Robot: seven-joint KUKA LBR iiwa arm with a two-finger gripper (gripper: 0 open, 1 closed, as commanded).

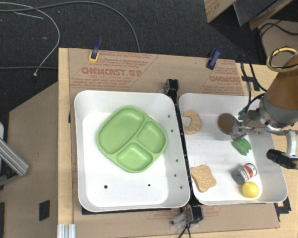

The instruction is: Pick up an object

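Gripper (240, 130) low over right bin (209, 106) — beside green object (242, 146); arm angled down

— That arm (284, 98), what colour would you call it?

— Grey at the wrist, rounded and a bit shiny, with a broad orange band above it. The orange part looks like a smooth, swollen collar.

— And the loop up top?

— A thin yellowish cable (281, 57) curling over the orange section.

— What's below the grey?

— The gripper (243, 130), a blocky metal-coloured head. There's a pale tube running down the side to a dark fitting (282, 158).
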